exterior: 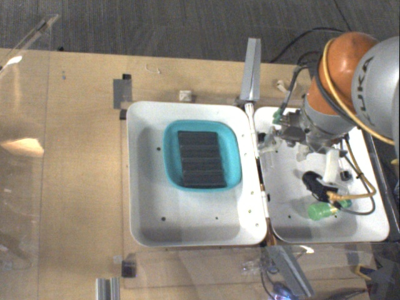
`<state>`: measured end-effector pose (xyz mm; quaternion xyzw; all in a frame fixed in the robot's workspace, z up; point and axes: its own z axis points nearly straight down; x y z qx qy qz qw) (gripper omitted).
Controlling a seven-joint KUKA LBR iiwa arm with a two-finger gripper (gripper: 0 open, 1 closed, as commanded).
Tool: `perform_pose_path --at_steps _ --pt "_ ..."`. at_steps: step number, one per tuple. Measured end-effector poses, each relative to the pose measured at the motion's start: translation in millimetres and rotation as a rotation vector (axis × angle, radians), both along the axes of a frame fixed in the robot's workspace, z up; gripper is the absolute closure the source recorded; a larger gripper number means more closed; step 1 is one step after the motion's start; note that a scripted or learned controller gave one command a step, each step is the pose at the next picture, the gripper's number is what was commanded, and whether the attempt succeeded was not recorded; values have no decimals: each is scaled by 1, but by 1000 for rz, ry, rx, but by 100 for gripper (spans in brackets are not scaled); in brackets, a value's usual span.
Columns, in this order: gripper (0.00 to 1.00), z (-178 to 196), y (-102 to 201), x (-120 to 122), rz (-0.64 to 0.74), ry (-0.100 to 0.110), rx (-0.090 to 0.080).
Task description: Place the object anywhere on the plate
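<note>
A teal plate (pixel 232 158) with rounded corners lies in the left bin (pixel 150 217). A dark ribbed rectangular object (pixel 201 160) rests flat on the plate's middle. My gripper (pixel 279 135) hangs over the back left part of the right bin (pixel 369 230), just right of the wall between the bins. It is apart from the plate and the dark object. The wrist hides what is under it.
A small green object (pixel 322 212) lies near the front of the right bin. The grey arm with its orange band (pixel 340 58) covers that bin's back right. A grey post (pixel 252 67) stands behind the bins.
</note>
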<state>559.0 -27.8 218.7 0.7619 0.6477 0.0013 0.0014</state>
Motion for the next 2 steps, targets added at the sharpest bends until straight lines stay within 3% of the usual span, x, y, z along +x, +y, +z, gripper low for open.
perform_pose_path --at_steps 1,2 --pt "0 28 30 -11 -148 -1 1" --pt "0 20 -20 16 -185 1 0"
